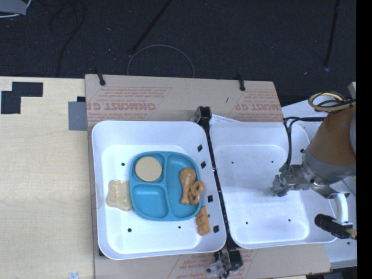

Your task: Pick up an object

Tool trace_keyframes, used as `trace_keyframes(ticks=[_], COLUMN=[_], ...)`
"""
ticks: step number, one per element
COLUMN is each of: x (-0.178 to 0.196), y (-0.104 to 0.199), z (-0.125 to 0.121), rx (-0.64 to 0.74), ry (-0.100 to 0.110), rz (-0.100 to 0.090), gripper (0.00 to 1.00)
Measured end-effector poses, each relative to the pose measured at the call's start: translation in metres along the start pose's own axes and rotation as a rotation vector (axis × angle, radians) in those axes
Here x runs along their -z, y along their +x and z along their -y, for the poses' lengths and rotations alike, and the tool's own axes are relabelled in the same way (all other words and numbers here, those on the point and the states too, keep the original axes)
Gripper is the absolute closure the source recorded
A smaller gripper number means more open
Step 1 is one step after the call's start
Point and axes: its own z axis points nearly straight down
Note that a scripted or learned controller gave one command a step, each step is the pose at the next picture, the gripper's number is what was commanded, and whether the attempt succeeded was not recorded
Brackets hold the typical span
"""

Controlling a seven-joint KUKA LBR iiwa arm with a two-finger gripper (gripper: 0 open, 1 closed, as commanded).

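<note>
The small tan piece [202, 221] is sitting nearest in the left bin [110, 237], just off the blue tray [152, 204]; I'm guessing it's light, stiff, easiest pinched across its short sides. Tool [281, 186] is hovering in the right bin [267, 237], can't tell its state, and I'm expecting the divider walls to be crowding the approach

a dark carpeted floor [174, 22] runs across the top, with thin black cables [160, 54] looping over it. below it lies a pale wooden bench [40, 185] bearing black and grey squares [20, 95] near its upper left. a brown cardboard sheet [180, 97] with red printed lettering lies flat on the bench.
</note>
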Motion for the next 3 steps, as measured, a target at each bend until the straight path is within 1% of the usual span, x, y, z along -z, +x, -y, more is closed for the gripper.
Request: trace_keyframes(ticks=[1,2,3], x=[0.063,0.126,0.166], y=[-0.004,-0.006,-0.006], z=[0.001,0.002,0.002], rx=[0.005,0.007,0.007], ry=[-0.007,-0.009,-0.007], rz=[0.003,0.003,0.003], gripper=[1.00,1.00,1.00])
